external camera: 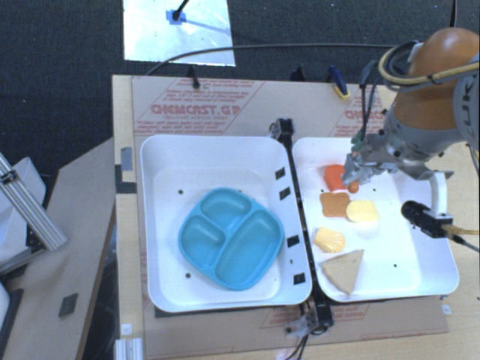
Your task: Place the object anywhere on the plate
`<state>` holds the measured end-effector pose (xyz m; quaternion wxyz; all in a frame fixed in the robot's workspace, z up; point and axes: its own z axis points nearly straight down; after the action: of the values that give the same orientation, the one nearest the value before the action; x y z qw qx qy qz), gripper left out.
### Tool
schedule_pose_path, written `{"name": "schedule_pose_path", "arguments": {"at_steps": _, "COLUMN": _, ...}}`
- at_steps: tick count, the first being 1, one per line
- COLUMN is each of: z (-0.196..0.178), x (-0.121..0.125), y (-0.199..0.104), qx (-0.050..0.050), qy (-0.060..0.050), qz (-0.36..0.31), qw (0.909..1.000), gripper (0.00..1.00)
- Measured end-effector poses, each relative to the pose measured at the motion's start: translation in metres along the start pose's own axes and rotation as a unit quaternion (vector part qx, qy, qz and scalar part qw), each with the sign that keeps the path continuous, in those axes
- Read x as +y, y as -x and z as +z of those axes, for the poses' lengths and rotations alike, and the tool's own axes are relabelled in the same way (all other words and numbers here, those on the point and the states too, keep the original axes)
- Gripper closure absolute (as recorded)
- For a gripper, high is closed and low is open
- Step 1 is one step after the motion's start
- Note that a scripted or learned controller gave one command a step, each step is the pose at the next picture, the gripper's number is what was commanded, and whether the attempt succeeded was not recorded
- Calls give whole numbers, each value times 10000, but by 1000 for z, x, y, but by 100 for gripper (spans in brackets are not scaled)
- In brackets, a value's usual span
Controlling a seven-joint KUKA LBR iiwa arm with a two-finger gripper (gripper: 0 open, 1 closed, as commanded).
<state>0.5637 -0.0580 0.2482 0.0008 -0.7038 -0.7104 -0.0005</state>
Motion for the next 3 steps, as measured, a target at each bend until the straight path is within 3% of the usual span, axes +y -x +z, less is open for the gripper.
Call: {"name": "schedule_pose_path", "arguments": {"at_steps": 3, "z": 11, "x": -33, "y": -130, "qx": -1, "qy": -1, "qz": -1, "qw": 10000, "gripper": 100}}
